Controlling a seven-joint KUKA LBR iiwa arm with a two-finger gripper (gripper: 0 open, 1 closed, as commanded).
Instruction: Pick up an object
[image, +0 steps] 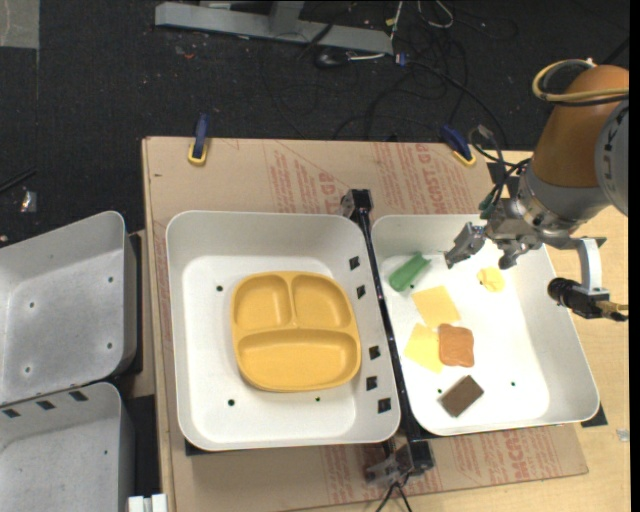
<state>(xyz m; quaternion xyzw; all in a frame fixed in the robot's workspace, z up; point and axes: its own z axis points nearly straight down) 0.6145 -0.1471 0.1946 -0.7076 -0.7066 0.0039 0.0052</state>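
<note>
Toys lie loose in the right bin (565, 385), spread for picking: green block (408, 271) at 10 o'clock, yellow scrap (490, 279) at 12. The tool (485, 250) hovers open and empty between them, ready to drop on either.

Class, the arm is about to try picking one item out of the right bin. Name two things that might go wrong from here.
1. The yellow slices and orange-brown piece lie flat and overlap, so the fingers may slide over them or drag two at once.
2. The gripper hangs open near the bin's back wall, between the green piece and small yellow bit; descending, it may close between them on nothing.
</note>
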